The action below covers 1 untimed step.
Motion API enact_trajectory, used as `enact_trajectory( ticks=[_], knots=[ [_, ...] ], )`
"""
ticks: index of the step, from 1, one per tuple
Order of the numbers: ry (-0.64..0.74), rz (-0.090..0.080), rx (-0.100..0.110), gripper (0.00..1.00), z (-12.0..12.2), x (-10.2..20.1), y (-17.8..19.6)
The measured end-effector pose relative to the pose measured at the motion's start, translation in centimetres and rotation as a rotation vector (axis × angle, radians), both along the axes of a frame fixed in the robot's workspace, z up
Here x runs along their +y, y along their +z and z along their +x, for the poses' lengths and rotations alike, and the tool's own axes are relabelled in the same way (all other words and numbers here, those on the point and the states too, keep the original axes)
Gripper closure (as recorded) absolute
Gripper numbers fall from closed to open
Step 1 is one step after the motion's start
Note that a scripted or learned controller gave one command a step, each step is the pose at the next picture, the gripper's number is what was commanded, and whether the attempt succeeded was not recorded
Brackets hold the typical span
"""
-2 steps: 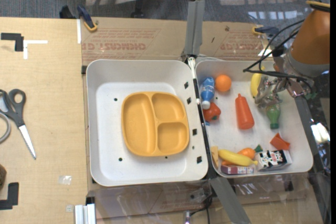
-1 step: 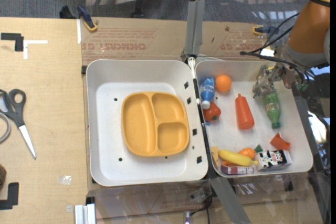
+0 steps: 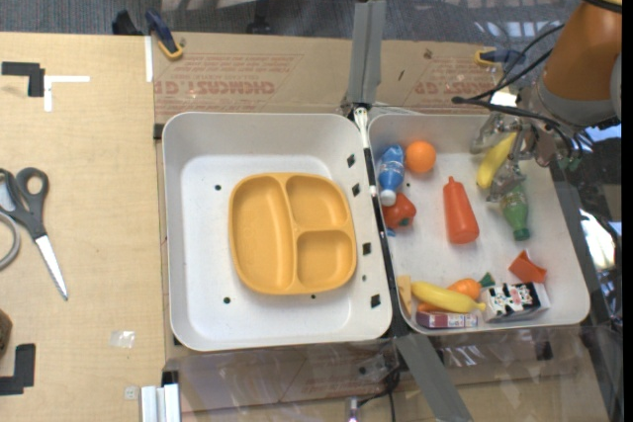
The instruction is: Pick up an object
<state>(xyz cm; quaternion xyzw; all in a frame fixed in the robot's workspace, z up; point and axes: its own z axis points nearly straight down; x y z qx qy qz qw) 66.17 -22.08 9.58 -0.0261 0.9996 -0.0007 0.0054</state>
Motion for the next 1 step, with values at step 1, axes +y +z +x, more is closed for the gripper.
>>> enact_trajectory(
  ticks=[1],
  knots=[
    [-0.103, 0.002, 0.006, 0.0, -2.42, 1.34, -0.23]
  ],
)
